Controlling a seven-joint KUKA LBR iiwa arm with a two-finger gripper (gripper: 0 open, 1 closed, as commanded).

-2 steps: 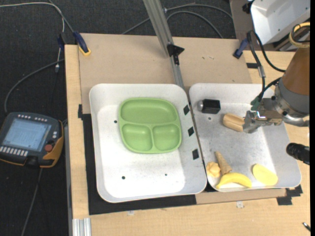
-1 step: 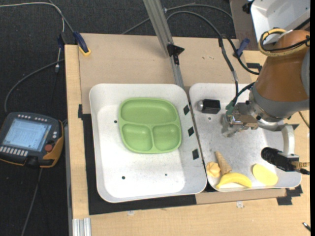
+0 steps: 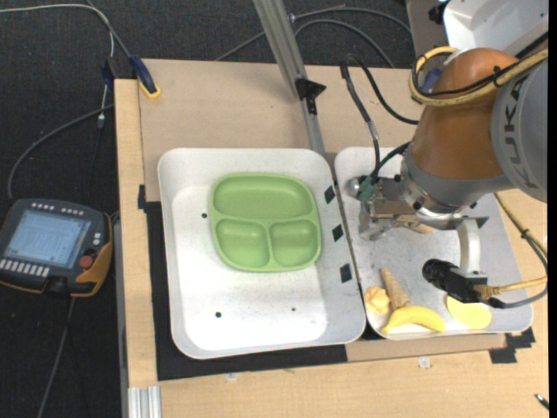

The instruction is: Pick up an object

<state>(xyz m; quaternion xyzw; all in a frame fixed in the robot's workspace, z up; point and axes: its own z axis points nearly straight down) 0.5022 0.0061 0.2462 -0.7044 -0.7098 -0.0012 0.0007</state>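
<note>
Camera view: well to the left of the gripper (image 3: 376,220), a green divided plate (image 3: 265,221) is seen lying in the left bin (image 3: 187,320), its compartments bare. The gripper is lowered into the right bin (image 3: 396,255), apparently to reach the toys; whether anything is gripped cannot be told. Below it, at the bin's near edge, an ice-cream cone (image 3: 394,287), a banana (image 3: 414,320) and a yellow piece (image 3: 468,313) are gathered.

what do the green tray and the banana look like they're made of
Green tray: likely moulded plastic, matte, one even colour with soft rounded dividers between three compartments. Banana: probably a plastic toy, judging by its smooth, uniformly bright yellow skin, though it is too small to be sure.
</note>
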